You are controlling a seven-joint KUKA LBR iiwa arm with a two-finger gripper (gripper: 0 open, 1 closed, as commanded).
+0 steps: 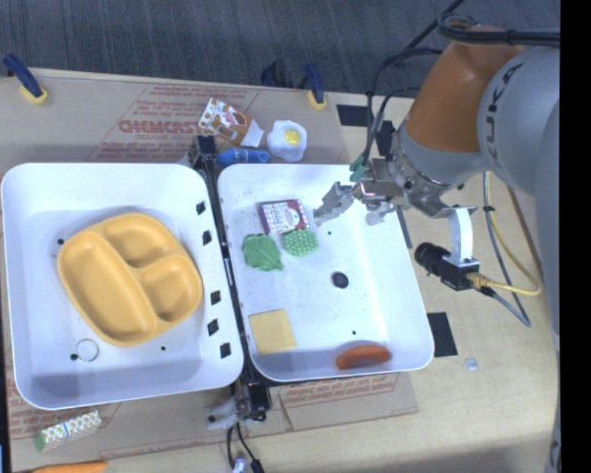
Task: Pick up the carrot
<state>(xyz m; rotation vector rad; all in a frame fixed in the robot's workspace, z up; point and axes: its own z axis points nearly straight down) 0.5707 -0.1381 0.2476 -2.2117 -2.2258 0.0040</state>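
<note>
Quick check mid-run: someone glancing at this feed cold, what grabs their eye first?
Probably the big grey arm with its orange band reaching in from the right, its gripper poised over the right bin's far edge. Next, the yellow divided plate in the left bin. The carrot lies apart at the right bin's near edge, well away from the gripper.

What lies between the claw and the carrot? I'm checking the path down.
In the camera view, mostly bare white bin floor, with one small dark spot just left of the line from the claw to the carrot.
</note>
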